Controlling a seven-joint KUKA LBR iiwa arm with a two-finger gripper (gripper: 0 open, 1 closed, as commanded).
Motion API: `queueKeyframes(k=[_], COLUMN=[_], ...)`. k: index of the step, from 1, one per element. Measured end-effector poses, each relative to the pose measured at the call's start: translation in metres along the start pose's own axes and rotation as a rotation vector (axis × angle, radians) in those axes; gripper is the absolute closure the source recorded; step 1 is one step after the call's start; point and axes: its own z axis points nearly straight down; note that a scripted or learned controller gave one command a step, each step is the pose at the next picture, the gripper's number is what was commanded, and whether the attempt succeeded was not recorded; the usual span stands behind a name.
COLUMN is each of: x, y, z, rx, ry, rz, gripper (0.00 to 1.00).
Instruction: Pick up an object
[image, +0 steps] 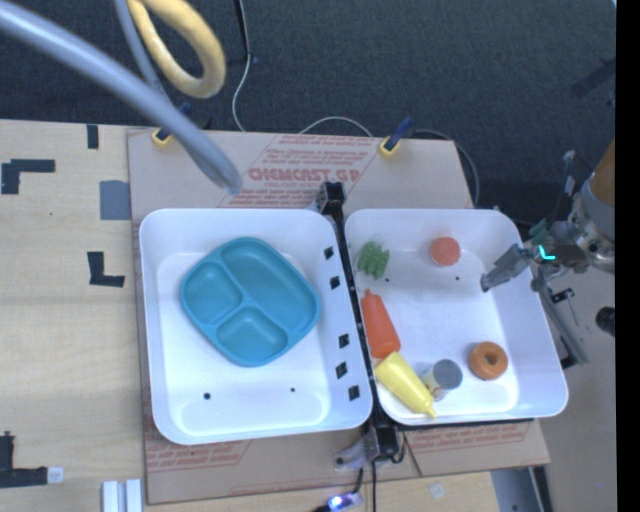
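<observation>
Sitting left of gripper (515, 268), orange ball (445, 250)

Six small things are lying in my right bin. A green broccoli floret (373, 259) is sitting near the divider, an orange-red ball (445, 250) beside it. An orange carrot (379, 324) is stretching lengthwise below, its end touching a tilted yellow bottle (405, 385). A grey disc (445, 376) and a brown doughnut (488, 361) are resting nearby.
</observation>
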Motion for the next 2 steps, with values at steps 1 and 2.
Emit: queueKeyframes(k=[1, 2], x=[0.0, 0.011], y=[0.0, 0.001], z=[-0.001, 0.051], rx=[-0.001, 0.003], ry=[0.0, 0.001], rz=[0.0, -0.001], gripper=[0.0, 0.0])
